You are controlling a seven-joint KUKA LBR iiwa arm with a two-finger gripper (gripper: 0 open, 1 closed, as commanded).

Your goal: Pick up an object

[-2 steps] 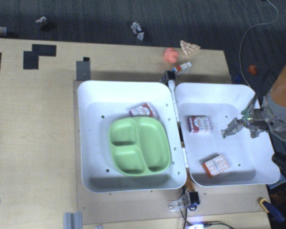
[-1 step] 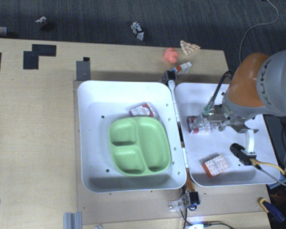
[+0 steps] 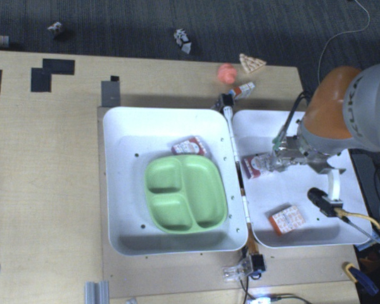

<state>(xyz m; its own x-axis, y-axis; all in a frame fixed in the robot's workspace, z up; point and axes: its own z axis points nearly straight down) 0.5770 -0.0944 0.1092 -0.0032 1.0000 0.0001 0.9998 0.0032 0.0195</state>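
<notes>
1. Camera view: the arm [image 3: 342,116] reaches in from the right over the right bin [image 3: 342,233], and its gripper [image 3: 270,163] is low at that bin's left side, against a red-and-white packet [image 3: 250,168].
2. Whether the gripper is closed cannot be told.
3. A second packet [image 3: 287,219] lies near the right bin's front; the left bin [image 3: 117,182] holds a green divided tray [image 3: 185,193] and another packet [image 3: 190,147].
4. This looks like the grasp step; next comes a firm close, then a straight lift.
</notes>
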